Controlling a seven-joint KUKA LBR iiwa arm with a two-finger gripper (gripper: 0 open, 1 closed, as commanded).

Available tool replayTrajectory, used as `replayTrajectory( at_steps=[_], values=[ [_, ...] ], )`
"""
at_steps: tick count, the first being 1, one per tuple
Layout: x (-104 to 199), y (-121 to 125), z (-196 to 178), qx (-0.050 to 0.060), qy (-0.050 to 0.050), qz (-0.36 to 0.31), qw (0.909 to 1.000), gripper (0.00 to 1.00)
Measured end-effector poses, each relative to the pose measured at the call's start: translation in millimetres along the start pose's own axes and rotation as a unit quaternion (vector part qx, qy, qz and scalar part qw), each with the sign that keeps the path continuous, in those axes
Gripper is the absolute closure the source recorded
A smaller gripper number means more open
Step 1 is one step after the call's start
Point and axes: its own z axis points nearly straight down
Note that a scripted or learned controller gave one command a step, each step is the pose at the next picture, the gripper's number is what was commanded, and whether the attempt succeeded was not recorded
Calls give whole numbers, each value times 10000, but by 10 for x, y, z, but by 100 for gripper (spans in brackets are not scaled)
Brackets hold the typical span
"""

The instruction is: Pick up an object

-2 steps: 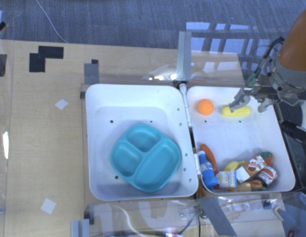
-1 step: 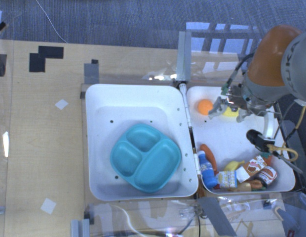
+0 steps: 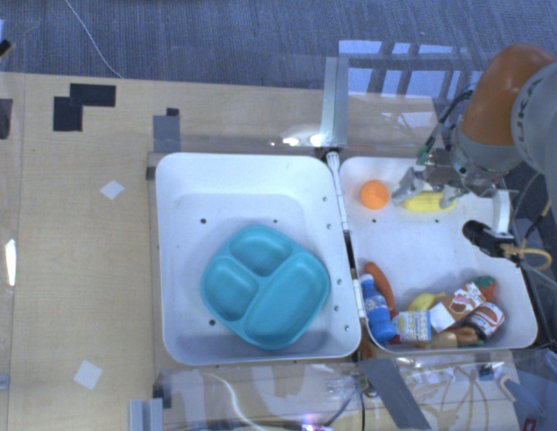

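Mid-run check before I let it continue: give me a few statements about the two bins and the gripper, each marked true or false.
1. The blue divided plate lies in the left bin. True.
2. The orange ball sits in the left bin. False: it is in the right bin.
3. The gripper is over the yellow object at the right bin's far end. True.
4. The cluster of packages lies at the right bin's far end. False: it is along the near edge.

Light: bright, even, from overhead
Glare: hot spot on the metal divider (image 3: 307, 139) left of the gripper (image 3: 431, 183)
Shadows: soft, faint inside the left bin (image 3: 175, 241)
Focus: slightly soft throughout
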Motion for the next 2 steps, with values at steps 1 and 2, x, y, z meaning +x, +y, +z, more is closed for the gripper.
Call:
replayTrajectory(
  at_steps=[1, 2],
  values=[
    [-173, 25, 497, -23, -1, -249, 9997, 0],
    [-610, 343, 507, 9, 3, -390, 9992, 0]
  ],
)
